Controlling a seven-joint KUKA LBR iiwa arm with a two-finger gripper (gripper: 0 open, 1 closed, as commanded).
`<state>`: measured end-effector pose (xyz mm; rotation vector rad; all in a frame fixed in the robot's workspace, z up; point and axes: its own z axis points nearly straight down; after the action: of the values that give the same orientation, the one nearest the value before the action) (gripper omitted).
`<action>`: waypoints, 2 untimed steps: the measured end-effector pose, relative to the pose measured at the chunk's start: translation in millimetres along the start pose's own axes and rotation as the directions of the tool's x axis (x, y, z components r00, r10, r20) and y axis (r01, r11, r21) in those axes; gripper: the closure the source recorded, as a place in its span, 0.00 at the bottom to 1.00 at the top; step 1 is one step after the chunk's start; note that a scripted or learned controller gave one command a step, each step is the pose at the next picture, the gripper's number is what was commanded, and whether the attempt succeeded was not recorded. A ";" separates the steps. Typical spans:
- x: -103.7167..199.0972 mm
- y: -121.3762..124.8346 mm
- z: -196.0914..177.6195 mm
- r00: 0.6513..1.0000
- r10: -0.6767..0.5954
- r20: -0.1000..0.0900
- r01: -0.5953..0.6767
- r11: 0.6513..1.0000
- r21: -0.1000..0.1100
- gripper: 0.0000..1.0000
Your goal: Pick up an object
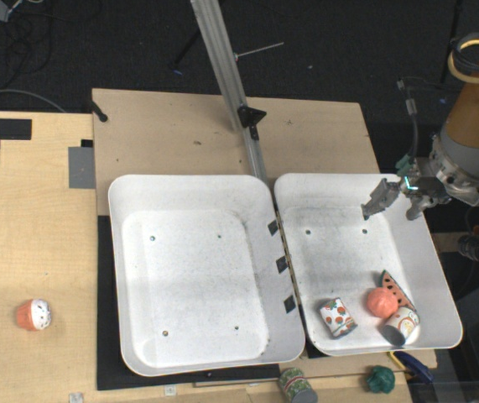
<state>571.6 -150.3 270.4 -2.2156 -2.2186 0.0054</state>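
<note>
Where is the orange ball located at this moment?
The orange ball lies in the right bin, near its front right corner, between the patterned cup and the small can.

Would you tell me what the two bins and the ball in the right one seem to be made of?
The bins, left and right, look like moulded white plastic: rounded corners, raised rims, faint grey speckling, dull sheen. The ball looks soft, perhaps foam or rubber: matte salmon-pink, no highlights, though the view cannot confirm it.
</note>
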 end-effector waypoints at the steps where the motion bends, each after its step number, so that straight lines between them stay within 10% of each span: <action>1: -0.5 0.6 -2.1 1.000 0.001 0.001 -0.001 1.000 -0.004 0.00; 2: 1.0 -8.1 58.5 1.000 0.001 0.000 -0.001 1.000 0.002 0.00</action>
<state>563.1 -149.2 212.0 -2.2157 -2.2159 0.0075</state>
